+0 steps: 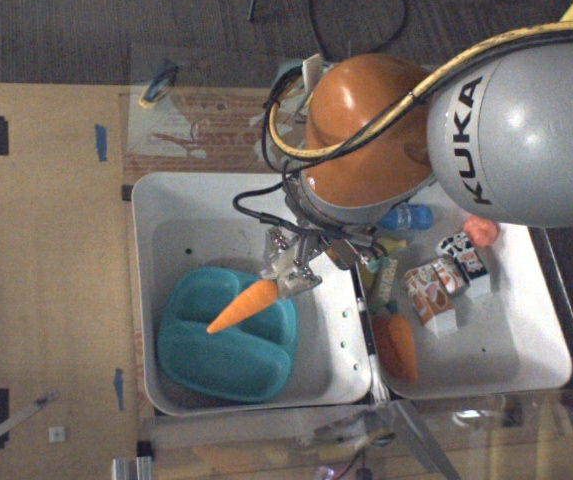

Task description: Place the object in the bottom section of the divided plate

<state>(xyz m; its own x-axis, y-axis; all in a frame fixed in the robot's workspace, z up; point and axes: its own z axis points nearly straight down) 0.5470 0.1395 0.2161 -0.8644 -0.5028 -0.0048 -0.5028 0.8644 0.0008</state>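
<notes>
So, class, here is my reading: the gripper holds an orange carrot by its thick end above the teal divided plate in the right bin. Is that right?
One detail is wrong: the bin. The camera view shows the teal divided plate lying in the left bin, not the right one. The rest stands: the gripper holds the orange carrot by its thick end above that plate.

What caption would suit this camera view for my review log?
KUKA arm's tool holds a toy carrot at its thick end, above the teal divided plate in the left bin.
</notes>
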